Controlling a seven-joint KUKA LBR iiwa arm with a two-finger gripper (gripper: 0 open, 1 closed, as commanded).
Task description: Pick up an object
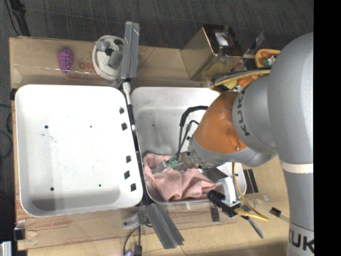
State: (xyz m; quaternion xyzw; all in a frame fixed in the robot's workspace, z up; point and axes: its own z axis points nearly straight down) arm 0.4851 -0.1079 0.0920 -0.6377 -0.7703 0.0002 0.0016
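arm (266,116): big grey KUKA with the orange band, coming in from the right and hanging low over the right-hand bin
left bin (69,105): white, sitting hard up against the other one on the bench (74,225)
right bin (160,103): white too, this is where the action is
pink cloth (178,185): crumpled in the near end of the right bin, bunched up against the near wall. Its long axis runs roughly left to right along that wall; being a rumpled heap, it doesn't really point anywhere
handling: my guess is it's light, soft and floppy, so it'll drape and drag. Pinching a raised fold near the top middle looks like the best bet, not a flat edge
claw (178,163): right down at the cloth's upper edge, but honestly can't tell if it's released or clenched
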